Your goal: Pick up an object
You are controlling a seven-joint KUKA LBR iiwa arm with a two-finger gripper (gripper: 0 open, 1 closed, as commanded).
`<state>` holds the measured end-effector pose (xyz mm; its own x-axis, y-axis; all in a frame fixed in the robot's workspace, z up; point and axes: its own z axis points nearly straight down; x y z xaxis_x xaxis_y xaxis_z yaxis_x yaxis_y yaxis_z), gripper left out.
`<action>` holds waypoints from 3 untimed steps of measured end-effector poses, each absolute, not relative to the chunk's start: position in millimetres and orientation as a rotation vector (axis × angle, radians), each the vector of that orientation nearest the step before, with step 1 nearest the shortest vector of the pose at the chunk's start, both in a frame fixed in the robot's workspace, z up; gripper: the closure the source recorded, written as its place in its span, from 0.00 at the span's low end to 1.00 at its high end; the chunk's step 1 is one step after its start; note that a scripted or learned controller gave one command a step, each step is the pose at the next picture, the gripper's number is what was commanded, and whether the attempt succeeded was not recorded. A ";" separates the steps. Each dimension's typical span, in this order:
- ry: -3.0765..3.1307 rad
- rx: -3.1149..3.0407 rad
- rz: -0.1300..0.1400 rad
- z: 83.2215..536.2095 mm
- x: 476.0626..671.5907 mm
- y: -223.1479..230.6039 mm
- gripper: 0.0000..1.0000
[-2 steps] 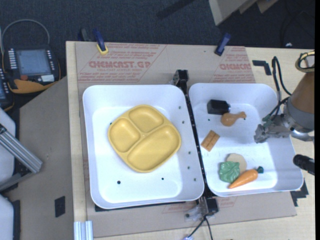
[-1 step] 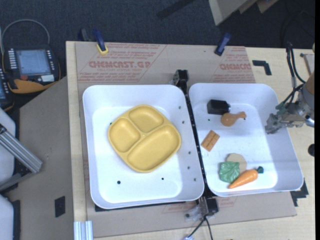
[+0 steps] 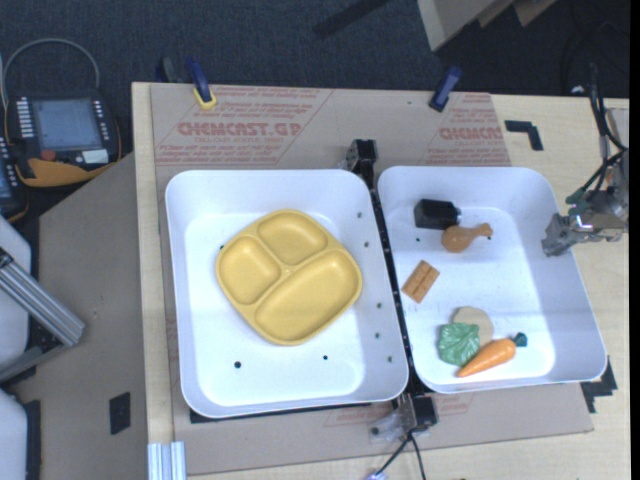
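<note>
Camera view, right bin (image 3: 560, 298): black block (image 3: 436, 212), chicken drumstick (image 3: 466, 235), brown wafer (image 3: 420, 281), green leaf (image 3: 458, 343) over a beige disc (image 3: 474, 320), and carrot (image 3: 490, 356), all lying on the bin floor. Left bin (image 3: 190, 268): one yellow divided plate (image 3: 290, 274). Gripper (image 3: 566, 230) at the right bin's outer rim, well apart from every item, open or closed cannot be told; judged status: nothing picked yet, approach and grasp outstanding.

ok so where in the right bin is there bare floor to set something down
The right bin is barest along its right side, between the chicken drumstick and the right wall, down to above the carrot. A smaller patch lies left of the black block. The lower middle is crowded: cracker, lettuce leaf, round cookie and carrot cluster.
</note>
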<state>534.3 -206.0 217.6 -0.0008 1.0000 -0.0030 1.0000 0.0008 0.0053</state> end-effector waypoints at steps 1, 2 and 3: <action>2.229 2.216 0.003 226.6 532.7 -154.6 1.00; 2.230 2.217 0.001 221.8 546.0 -105.9 1.00; 2.230 2.218 0.000 218.7 540.9 -55.9 1.00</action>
<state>540.9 -55.9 218.7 -0.0058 1.0000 0.0025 1.0000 0.0058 -0.0028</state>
